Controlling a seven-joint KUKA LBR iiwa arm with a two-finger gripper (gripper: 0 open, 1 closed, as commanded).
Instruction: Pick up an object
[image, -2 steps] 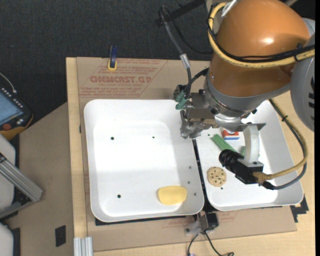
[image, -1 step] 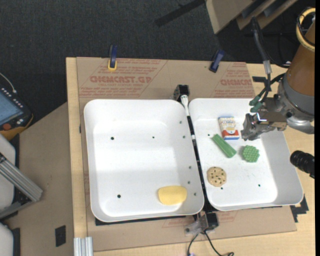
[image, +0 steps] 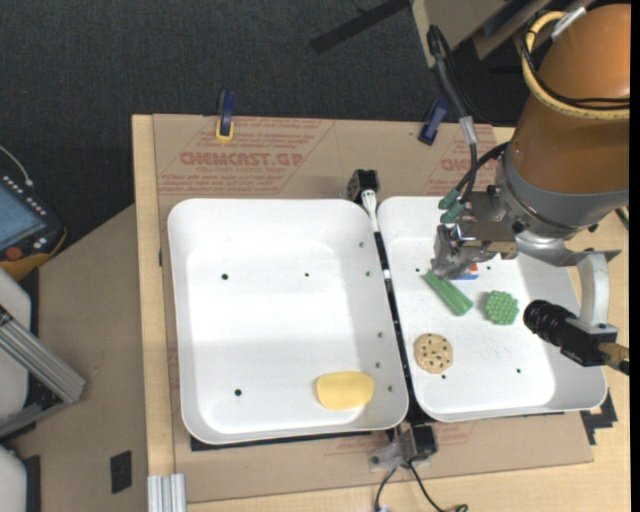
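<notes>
A pale yellow rounded lump (image: 345, 390) lies near the front of the left white bin (image: 200, 330). In the right white bin (image: 540, 395), a green stick-shaped block (image: 449, 296) lies just under the pincer (image: 458, 262), beside a speckled round cookie (image: 433, 353) and a knobbly green ball (image: 501, 307). Whether the pincer is open I cannot tell; the stick looks light and stiff, best pinched across its middle.

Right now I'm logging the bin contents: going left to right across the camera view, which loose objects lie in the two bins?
Yellow oval piece → speckled cookie → green stick → green bumpy ball. The first lies in the left bin, the other three in the right bin.
</notes>
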